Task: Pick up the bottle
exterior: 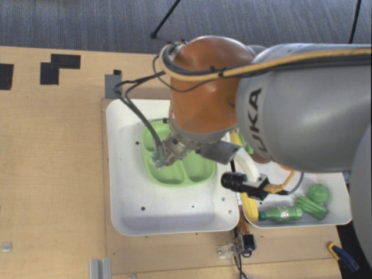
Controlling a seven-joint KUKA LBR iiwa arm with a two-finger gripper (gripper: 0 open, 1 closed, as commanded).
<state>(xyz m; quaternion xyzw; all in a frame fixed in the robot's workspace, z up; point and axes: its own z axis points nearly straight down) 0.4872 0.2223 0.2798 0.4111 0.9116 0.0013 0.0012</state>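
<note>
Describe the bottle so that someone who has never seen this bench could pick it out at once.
Start at the right bin, the one under the grey arm. Along its near edge lies the green bottle, on its side, pointing left to right. A yellow object sits at its left end and chunkier green pieces at its right; the bottle alone is slim, glossy and carries a pale band round its middle.

This is a robotics lab. A grey and orange industrial arm (244,103) with loose cables reaches over a plywood table (52,173) bearing two white bins (125,214). Black marker shapes (58,67) sit toward ten o'clock, and grey carpet (87,10) runs along twelve o'clock.
</note>
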